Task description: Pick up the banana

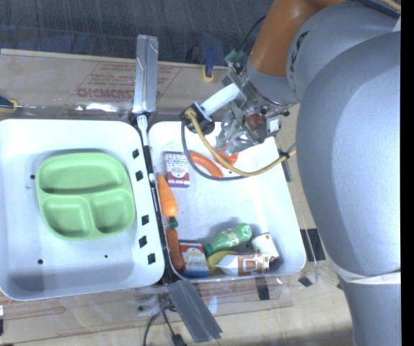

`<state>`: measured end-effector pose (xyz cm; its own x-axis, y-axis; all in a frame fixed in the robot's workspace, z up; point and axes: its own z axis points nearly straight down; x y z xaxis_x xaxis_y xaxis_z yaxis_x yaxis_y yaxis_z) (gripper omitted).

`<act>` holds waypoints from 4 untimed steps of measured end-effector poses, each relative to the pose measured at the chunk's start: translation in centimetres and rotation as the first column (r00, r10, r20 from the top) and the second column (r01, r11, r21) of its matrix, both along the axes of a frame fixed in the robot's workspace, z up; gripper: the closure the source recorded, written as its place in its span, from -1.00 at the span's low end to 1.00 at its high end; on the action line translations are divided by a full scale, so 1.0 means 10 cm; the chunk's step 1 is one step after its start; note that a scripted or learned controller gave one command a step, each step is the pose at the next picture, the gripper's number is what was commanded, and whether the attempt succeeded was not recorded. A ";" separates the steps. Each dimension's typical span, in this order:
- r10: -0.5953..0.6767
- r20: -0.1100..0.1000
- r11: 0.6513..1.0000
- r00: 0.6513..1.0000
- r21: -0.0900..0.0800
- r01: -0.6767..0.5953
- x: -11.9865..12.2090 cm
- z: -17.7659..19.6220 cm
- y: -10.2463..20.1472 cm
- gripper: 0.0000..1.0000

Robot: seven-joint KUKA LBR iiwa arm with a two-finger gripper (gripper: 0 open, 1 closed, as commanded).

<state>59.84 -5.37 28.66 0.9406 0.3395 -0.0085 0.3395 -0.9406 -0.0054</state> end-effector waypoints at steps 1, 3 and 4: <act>-0.077 0.003 0.997 0.997 -0.002 0.077 -0.40 -0.31 0.41 1.00; -0.106 0.012 0.994 0.994 -0.004 0.107 -0.95 1.55 1.32 1.00; -0.123 0.006 0.992 0.992 -0.006 0.124 -0.37 1.53 0.71 1.00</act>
<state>56.10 1.68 44.00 0.9753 0.2208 -0.0043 0.2208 -0.9753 0.0023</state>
